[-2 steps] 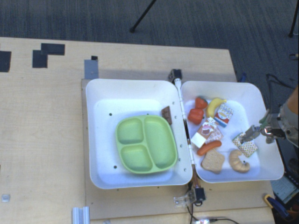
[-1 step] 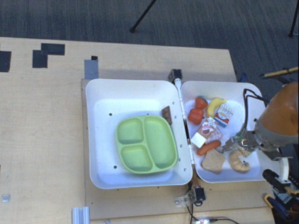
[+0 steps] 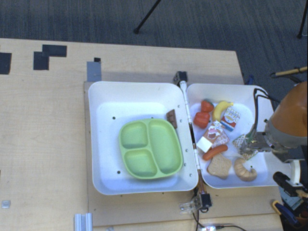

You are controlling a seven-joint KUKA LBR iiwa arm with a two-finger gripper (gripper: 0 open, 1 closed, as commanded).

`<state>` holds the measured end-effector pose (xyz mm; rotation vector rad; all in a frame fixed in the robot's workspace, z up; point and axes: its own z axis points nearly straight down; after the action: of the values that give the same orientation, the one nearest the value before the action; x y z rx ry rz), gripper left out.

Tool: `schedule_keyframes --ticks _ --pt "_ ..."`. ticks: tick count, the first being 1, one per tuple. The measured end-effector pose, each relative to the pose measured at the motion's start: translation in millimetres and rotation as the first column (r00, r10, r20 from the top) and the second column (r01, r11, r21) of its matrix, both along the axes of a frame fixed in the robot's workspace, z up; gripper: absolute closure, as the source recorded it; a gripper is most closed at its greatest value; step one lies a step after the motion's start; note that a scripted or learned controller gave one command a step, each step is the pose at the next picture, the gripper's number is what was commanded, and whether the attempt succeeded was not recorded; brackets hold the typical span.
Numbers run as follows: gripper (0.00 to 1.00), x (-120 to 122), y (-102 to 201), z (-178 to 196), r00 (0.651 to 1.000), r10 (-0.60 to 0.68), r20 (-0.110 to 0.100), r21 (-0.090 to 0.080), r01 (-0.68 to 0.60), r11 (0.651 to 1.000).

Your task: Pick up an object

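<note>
Light wood bench (image 3: 43,143) carries two shallow white bins side by side: left bin (image 3: 103,129), right bin (image 3: 240,93) touching it. Black patches (image 3: 48,56) on bench surface, up-left of left bin.

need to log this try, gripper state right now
gripper: cannot be told, low in the right bin beside the croissant

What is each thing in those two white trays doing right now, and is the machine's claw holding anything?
Green divided plate: flat in the left bin, compartments bare.
Brown piece: beside the plate's upper right rim.
Banana: lying in the right bin.
Tomato: lying loose.
Bread slice: lying flat.
Croissant: lying flat beside the bread.
Carrot: lying flat.
Gripper: low over the right bin; grasp unclear.
</note>
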<state>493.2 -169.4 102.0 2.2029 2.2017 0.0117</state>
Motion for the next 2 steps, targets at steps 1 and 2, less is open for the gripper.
schedule_keyframes --ticks 1,2 --pt "0.0 -0.2 0.3 -0.5 1.0 0.001 -0.001 0.0 -0.001 1.0" --pt "1.0 1.4 -0.5 10.8 1.0 0.001 0.003 -0.002 -0.001 1.0"
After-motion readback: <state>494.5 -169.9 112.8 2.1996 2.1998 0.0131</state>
